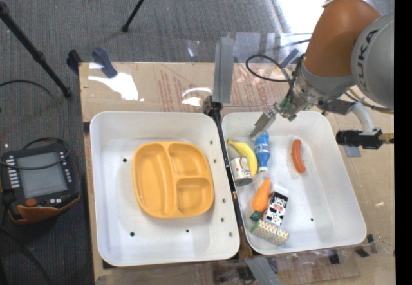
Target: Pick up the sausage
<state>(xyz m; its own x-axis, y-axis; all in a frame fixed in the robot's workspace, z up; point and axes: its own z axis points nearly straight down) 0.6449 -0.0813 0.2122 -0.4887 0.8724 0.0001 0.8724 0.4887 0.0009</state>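
Reaching in from the right: grey arm (360, 39) with its orange band, hanging over the far edge of the right bin (335, 213).

Sitting side by side on the bench: two white bins, left bin (109, 239) carrying a yellow divided plate (172, 179) near its middle.

Hovering above the far left part of the right bin: gripper (262, 124), perhaps with one slim finger slanting down toward the bottle; whether open or closed, impossible to tell at this angle.

Lying in the right bin, right of centre: sausage (297, 156), red-orange, well apart from the gripper and touching nothing else.

Crowding the left side of that bin: banana (244, 152), blue bottle (262, 150) just beside it, small can (241, 170) near the divider, carrot (261, 195), black-and-white carton (276, 208), patterned box (271, 232) nearest.
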